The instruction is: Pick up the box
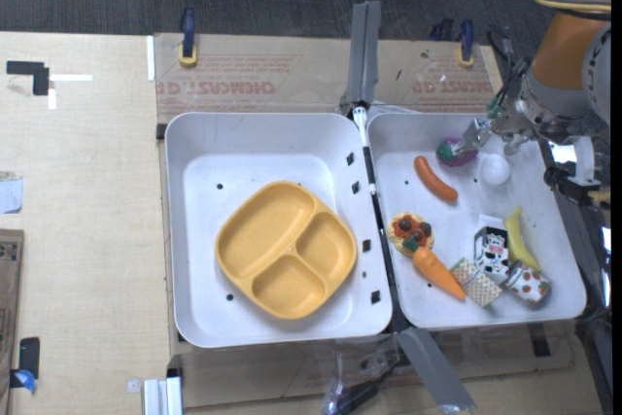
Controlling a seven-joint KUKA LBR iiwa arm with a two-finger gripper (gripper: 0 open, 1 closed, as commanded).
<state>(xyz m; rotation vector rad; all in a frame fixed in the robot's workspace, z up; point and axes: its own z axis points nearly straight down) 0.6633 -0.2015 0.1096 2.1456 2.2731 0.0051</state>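
Observation:
The box (494, 253) is a small white carton with black cow patches. It stands in the near right part of the right bin (389, 209), next to a yellow banana (521, 240). My gripper (486, 131) hangs over the far right corner of that bin, just right of a purple-and-green toy vegetable (453, 151) and above a white egg (495, 169). The box is well clear of it, toward the near side. The grey arm with its orange band (567, 49) comes in from the right.
The right bin also holds a red sausage (435, 179), a pizza piece (410, 230), an orange carrot (442, 275), a checkered packet (480, 286) and a strawberry-print packet (528, 285). A yellow divided plate (285, 250) lies in the left bin (185, 209).

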